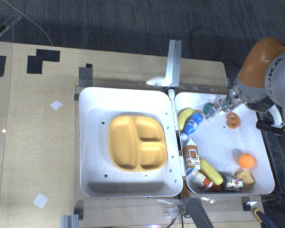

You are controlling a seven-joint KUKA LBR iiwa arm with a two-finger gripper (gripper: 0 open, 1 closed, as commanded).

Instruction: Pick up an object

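Observation:
My gripper (pixel 220 107) hangs low over the back of the right bin (pixel 258 138), below the arm's orange band (pixel 256 63). Just to its left lies a small teal object (pixel 208 109); whether the gripper touches it I cannot tell. An orange ring-shaped piece (pixel 233 120) lies just right of the gripper on the bin floor. Along the bin's left wall sit a yellow fruit (pixel 184 116) and a blue bottle (pixel 193 123). Further forward are a small carton (pixel 191 155), a corn cob (pixel 211 171), an orange ball (pixel 246 160) and a small can (pixel 234 183).
The left bin (pixel 93 133) holds a yellow divided tray (pixel 136 142). A metal post (pixel 174 61) stands behind the seam between the bins. A tan block (pixel 246 175) and a red-and-white can (pixel 199 178) crowd the right bin's front corner.

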